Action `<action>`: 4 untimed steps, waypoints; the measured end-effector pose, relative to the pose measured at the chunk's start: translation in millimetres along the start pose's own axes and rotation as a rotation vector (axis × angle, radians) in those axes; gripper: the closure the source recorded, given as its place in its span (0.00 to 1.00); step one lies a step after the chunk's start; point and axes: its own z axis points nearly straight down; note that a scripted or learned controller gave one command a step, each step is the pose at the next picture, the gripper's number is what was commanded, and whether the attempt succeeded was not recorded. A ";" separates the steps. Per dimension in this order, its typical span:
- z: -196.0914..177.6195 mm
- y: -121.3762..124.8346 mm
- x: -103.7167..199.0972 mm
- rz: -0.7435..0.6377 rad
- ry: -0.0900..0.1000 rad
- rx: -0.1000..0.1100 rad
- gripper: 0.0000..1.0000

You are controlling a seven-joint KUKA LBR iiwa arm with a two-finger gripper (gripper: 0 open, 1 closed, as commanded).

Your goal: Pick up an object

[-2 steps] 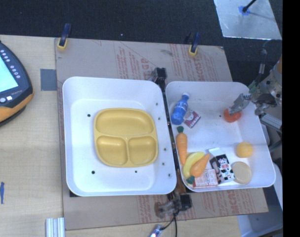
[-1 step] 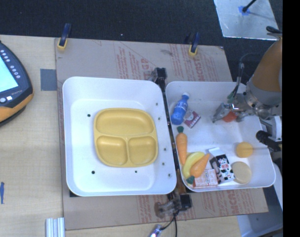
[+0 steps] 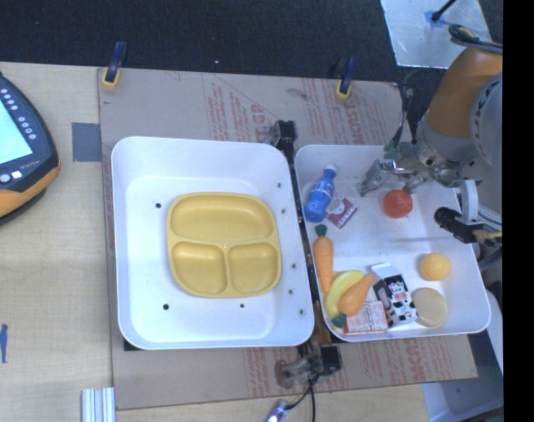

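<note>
Your end effector [image 3: 391, 172] hangs over the far part of the right bin [image 3: 478, 323], and you cannot tell if it is spread or pressed together. A red ball [image 3: 398, 203] lies just under and beside it, but nothing shows between the tips. Look around it: a blue bottle [image 3: 319, 193] lies to the left, with a small red and white packet [image 3: 341, 212] beside it. Nearer to you lie two carrots [image 3: 324, 262], a banana [image 3: 340, 286], a cow-print carton [image 3: 397, 299], a yellow ball [image 3: 435, 266] and a tan round thing [image 3: 429, 306]. These crowd the near end of the bin, while the middle of the bin floor is bare white. The left bin [image 3: 135, 236] holds a yellow tray [image 3: 223, 243] with three parts. Both bins sit on brown cardboard [image 3: 196, 104] on the wooden table [image 3: 38, 323]. Blue clamps [image 3: 115, 62] pinch the cardboard at its far edge. A tablet with an orange rim [image 3: 7, 148] sits at the far left of the table.
</note>
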 end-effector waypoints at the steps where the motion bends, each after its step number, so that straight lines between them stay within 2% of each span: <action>1: 0.8 -37.9 2.8 0.000 -0.001 0.002 0.00; 2: -0.1 -13.4 -21.7 0.003 0.001 -0.001 0.00; 3: 0.8 -32.7 17.0 -0.002 -0.001 0.002 0.00; 4: -9.8 -32.7 15.8 -0.003 -0.002 0.004 1.00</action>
